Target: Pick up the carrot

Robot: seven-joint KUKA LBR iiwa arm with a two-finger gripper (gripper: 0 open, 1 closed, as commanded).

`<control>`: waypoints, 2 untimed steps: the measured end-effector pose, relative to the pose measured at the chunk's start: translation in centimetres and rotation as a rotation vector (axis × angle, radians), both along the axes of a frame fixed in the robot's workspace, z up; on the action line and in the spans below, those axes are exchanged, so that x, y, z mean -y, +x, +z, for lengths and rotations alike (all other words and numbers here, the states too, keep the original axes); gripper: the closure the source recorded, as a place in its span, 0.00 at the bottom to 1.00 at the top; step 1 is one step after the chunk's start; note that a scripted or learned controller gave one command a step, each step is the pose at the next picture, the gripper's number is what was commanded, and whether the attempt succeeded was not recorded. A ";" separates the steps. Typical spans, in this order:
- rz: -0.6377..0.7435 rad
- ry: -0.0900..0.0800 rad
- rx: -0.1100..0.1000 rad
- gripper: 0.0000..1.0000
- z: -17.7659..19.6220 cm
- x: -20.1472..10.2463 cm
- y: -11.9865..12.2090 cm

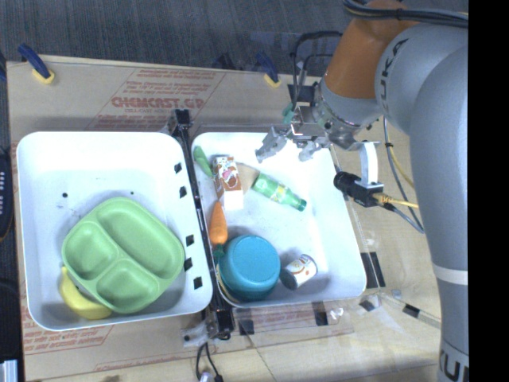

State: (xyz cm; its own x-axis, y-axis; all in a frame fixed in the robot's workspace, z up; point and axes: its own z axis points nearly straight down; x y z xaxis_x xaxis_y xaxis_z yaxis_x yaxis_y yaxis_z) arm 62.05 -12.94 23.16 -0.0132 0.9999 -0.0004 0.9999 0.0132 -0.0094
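Note:
The carrot (217, 223) is a small orange piece lying along the left wall of the right bin (338, 213), between a red-and-white carton and a blue bowl. My gripper (290, 147) hangs over the back of the right bin, up and to the right of the carrot and well apart from it. Its two grey fingers (270, 145) are spread open with nothing between them.
In the right bin lie a red-and-white carton (228, 180), a green bottle (278, 192), a blue bowl (250, 267) and a small can (300, 270). The left bin (48, 157) holds a green divided plate (122, 254) over a yellow object (78, 302).

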 end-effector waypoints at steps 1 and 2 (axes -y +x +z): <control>0.029 0.002 -0.011 0.00 -11.6 -2.8 -5.4; -0.252 -0.005 0.007 0.00 -13.9 -3.4 -7.5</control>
